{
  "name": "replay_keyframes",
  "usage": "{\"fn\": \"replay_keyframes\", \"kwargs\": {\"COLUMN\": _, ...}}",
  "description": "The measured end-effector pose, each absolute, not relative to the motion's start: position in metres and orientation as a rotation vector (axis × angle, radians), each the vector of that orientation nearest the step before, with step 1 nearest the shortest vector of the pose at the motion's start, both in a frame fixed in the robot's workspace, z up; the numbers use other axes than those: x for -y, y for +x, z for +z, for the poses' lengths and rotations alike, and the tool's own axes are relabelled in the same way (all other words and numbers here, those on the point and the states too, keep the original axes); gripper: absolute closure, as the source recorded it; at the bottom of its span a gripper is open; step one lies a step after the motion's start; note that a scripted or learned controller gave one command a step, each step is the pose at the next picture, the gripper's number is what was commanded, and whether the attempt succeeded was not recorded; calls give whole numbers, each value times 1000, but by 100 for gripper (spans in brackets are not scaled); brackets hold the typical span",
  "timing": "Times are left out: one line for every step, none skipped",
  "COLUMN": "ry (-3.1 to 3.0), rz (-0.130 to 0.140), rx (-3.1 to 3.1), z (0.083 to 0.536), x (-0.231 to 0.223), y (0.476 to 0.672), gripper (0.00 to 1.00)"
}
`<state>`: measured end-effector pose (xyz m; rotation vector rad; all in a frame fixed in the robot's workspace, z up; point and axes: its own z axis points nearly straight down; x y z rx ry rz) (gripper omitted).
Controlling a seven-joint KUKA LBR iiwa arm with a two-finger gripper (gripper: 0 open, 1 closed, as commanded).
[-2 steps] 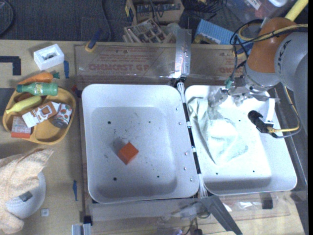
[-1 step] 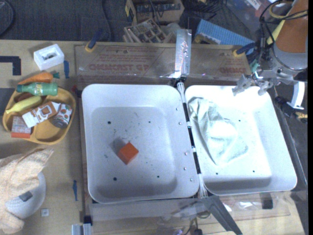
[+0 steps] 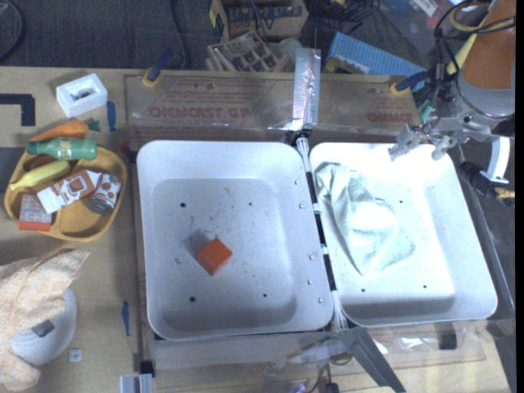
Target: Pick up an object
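Observation:
An orange cube (image 3: 214, 255) lies in the left bin (image 3: 164, 170), a little left of its middle. A crumpled white cloth (image 3: 364, 219) is spread over the left half of the right bin (image 3: 458, 244). My gripper (image 3: 419, 148) hangs above the right bin's far edge, up and to the right of the cloth. It is open, and nothing sits between its fingers. The grey arm with its orange band (image 3: 491, 56) comes in from the upper right.
A yellow bowl (image 3: 98, 223) of toy food stands left of the bins, with a white box (image 3: 82, 94) behind it. A beige cloth (image 3: 33, 293) and a grey object lie at the front left. Clamps and a plastic-covered board run along the back.

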<state>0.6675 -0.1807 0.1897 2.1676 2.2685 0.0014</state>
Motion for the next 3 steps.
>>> {"fn": "replay_keyframes", "kwargs": {"ry": 1954, "rz": 1, "rx": -2460, "z": 206, "x": 107, "y": 622, "gripper": 0}}
{"fn": "replay_keyframes", "kwargs": {"ry": 1760, "rz": 1, "rx": -2602, "z": 114, "x": 101, "y": 612, "gripper": 0}}
{"fn": "replay_keyframes", "kwargs": {"ry": 1796, "rz": 10, "rx": -2567, "z": 90, "x": 102, "y": 577, "gripper": 0}}
